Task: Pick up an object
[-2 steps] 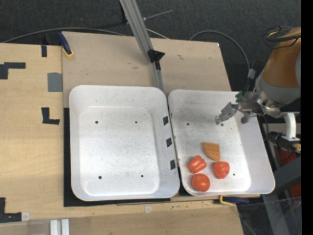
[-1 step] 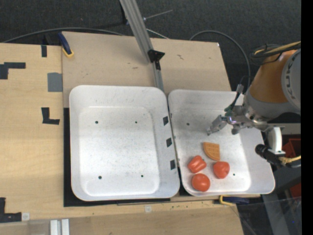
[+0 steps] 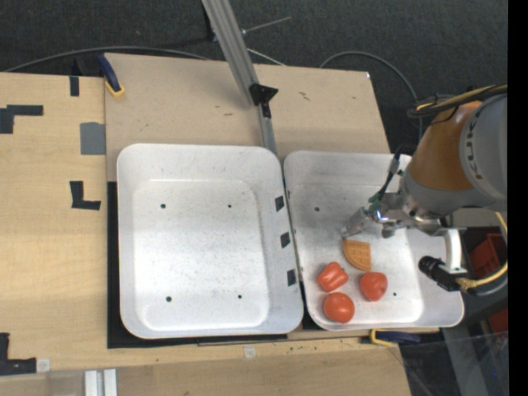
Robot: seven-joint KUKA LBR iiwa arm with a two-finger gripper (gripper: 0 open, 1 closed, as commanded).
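Reaching from the right, hand point(image 3: 369, 221) just above the waffle point(image 3: 358, 255), grip unclear.

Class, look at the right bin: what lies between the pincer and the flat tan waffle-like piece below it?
Nothing; in the camera view the pincer hangs just above the flat tan waffle-like piece, with a sliver of bare white right bin floor between.
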